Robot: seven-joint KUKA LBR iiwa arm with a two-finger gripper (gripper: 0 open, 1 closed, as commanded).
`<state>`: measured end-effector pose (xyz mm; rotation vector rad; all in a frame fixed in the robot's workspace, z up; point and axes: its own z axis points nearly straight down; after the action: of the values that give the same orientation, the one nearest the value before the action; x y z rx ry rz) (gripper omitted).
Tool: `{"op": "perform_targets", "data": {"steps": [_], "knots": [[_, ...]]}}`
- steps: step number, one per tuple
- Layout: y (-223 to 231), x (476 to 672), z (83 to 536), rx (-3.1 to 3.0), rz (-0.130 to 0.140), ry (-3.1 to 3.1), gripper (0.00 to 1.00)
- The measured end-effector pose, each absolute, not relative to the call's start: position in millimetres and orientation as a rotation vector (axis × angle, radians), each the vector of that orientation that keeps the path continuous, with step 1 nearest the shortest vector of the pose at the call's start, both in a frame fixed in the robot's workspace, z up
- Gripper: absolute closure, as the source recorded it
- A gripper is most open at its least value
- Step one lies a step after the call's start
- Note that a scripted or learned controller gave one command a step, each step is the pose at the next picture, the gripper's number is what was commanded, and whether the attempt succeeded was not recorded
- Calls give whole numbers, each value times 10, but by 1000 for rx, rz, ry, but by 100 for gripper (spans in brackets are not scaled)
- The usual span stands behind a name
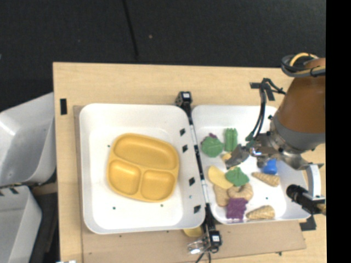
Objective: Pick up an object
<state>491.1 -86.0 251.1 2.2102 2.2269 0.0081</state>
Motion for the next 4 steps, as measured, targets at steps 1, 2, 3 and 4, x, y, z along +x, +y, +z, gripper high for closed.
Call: {"op": "perform_targets", "data": {"steps": [1,2,3,4], "knots": [[-901,4912,2585,2216,3,2222,100],[-1088,4898,1705,2228,-9,2222,100],[-647,4909,2023,2214,6,2226,100],[176,5122,2567,2207,11,2233,100]]}}
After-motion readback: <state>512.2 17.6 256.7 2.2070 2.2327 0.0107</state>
